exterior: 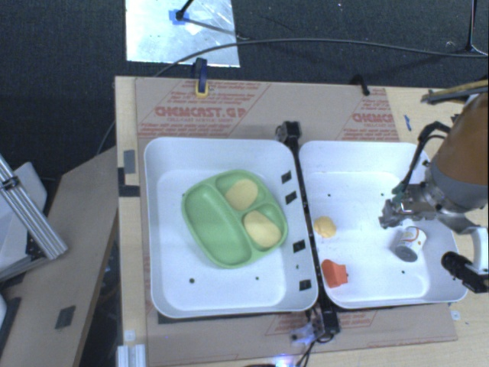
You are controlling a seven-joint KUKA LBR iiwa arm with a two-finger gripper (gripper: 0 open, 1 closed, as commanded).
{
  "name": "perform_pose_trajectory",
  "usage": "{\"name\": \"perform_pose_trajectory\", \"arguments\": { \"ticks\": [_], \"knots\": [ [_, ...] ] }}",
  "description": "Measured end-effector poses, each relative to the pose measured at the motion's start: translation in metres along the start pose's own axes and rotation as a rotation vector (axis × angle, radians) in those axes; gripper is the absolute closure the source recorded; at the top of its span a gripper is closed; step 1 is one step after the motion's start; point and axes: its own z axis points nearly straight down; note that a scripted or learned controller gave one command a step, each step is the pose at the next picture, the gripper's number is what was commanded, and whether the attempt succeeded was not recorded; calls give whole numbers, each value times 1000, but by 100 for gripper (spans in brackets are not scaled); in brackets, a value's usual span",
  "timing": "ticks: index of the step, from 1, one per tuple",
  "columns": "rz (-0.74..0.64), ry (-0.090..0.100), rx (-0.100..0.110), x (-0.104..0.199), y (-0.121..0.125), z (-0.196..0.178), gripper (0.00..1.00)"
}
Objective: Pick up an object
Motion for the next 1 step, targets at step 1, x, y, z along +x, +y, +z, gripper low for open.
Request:
{"name": "perform_pose_trajectory", "arguments": {
  "ticks": [1],
  "knots": [
    [-1, 0, -1, 8, 4, -47, 100]
  ]
}}
